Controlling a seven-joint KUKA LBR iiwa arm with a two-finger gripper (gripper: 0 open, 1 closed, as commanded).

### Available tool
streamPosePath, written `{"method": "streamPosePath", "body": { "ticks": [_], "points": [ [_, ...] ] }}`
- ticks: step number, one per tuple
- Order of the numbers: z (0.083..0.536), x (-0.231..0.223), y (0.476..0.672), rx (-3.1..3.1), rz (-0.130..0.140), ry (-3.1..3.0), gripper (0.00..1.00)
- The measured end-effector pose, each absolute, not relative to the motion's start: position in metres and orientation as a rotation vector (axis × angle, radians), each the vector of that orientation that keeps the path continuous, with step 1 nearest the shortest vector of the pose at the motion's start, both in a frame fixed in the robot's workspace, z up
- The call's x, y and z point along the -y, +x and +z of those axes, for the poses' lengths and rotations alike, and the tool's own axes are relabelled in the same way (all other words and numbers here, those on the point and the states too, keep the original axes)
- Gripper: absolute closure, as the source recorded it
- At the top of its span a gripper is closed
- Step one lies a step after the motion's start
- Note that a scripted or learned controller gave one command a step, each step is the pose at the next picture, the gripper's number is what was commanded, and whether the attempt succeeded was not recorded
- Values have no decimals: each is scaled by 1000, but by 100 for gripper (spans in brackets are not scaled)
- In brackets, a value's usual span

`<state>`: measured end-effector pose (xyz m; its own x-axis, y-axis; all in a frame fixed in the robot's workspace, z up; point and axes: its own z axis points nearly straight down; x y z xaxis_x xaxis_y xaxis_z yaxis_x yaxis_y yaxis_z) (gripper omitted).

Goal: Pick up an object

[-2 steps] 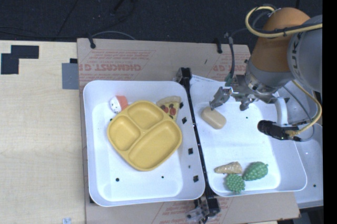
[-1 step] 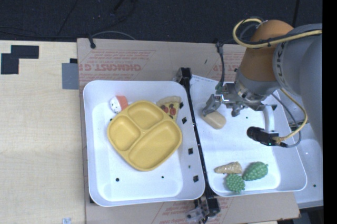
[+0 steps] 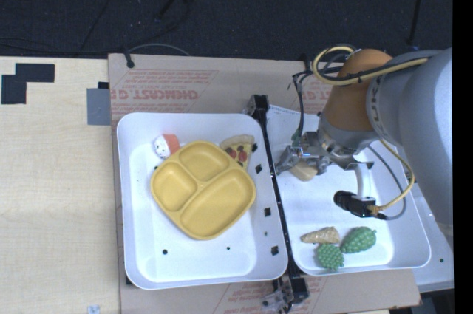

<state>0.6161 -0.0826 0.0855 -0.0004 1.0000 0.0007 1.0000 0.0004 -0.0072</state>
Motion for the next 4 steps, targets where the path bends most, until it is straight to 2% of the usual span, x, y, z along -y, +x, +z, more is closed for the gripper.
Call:
{"method": "streamPosePath", "body": {
  "ticks": [1,3,4],
  "points": [
    [98,84,617,2215,6,-2221,100],
    [224,84,618,2224,-3,-2222,100],
    [267,85,618,2224,-2,-2221,100]
  ]
}}
